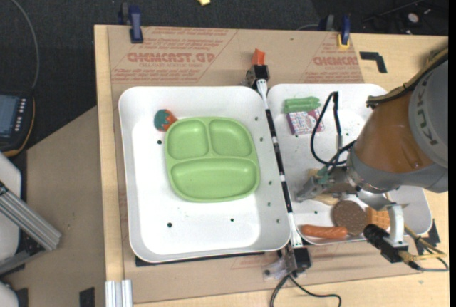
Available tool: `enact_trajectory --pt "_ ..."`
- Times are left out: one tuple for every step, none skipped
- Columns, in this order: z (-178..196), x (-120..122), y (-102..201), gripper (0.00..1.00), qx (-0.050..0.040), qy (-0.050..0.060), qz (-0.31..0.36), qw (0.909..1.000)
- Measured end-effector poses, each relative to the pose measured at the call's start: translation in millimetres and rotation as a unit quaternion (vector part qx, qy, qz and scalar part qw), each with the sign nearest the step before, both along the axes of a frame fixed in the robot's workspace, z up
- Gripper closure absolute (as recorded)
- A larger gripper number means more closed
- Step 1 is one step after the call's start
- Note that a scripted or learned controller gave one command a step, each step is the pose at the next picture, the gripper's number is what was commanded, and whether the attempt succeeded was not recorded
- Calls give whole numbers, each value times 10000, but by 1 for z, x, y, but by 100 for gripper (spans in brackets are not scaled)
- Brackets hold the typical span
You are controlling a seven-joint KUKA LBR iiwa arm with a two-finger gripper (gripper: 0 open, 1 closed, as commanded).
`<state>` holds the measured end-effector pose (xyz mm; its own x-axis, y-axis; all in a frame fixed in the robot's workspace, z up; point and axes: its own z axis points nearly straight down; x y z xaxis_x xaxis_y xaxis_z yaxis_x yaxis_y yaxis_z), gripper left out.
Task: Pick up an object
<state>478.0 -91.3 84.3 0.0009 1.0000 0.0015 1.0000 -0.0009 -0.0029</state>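
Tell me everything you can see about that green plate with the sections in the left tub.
The green plate is a pale lime tray with rounded corners, and it looks like smooth plastic. Raised ridges split it into three compartments: two smaller ones toward the far side and one wide one nearer the camera, all bare. It lies flat and right way up on the floor of the left bin, roughly in the middle, turned slightly askew. A small red and teal ball sits right against its far left corner.

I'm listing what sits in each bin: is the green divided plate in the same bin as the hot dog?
No: the green divided plate lies in the left bin, while the hot dog lies in the right bin.
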Motion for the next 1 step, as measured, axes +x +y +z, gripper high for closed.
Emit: enact_trajectory --pt "0 1 -22 0 -15 -21 -3 10000"
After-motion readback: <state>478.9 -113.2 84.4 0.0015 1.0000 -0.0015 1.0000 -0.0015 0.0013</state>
